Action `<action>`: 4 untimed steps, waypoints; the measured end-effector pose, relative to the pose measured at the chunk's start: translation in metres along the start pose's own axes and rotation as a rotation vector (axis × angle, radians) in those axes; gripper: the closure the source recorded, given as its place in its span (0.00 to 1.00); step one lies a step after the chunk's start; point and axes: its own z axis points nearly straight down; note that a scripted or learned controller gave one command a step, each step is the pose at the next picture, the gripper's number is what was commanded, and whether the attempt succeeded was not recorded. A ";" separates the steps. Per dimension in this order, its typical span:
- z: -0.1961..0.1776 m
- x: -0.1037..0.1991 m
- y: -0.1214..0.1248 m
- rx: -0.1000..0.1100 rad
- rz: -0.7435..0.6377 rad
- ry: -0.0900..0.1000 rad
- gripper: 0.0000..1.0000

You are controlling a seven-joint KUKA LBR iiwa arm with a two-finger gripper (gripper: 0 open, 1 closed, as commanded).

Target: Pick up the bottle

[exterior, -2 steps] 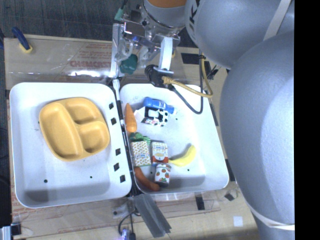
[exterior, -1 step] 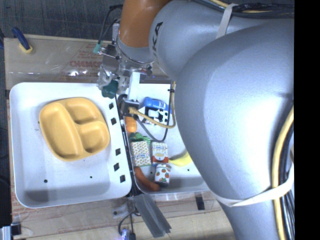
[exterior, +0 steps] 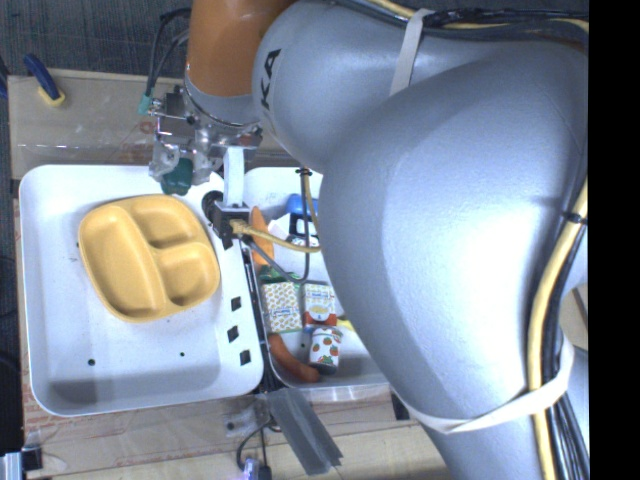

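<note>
The pincer (exterior: pixel 180 173) hangs just past the far edge of the yellow tray (exterior: pixel 150 256), and I cannot tell if it grips anything. A small green thing (exterior: pixel 180 176) sits right at its tip. Near us, right of the yellow tray, the other white bin (exterior: pixel 330 383) holds little cartons (exterior: pixel 283 306) and a small bottle (exterior: pixel 324 346) standing among them, so I think the job is not done yet. The big grey arm (exterior: pixel 440 218) bends over that bin, its orange band (exterior: pixel 225 33) far back.
</note>
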 end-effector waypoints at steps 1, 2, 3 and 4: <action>-0.036 0.066 -0.007 0.000 0.232 -0.001 1.00; -0.036 0.066 -0.007 0.000 0.232 -0.001 0.00; 0.130 0.014 -0.012 -0.011 0.384 0.008 0.00; 0.142 -0.018 0.014 0.013 0.350 0.017 0.00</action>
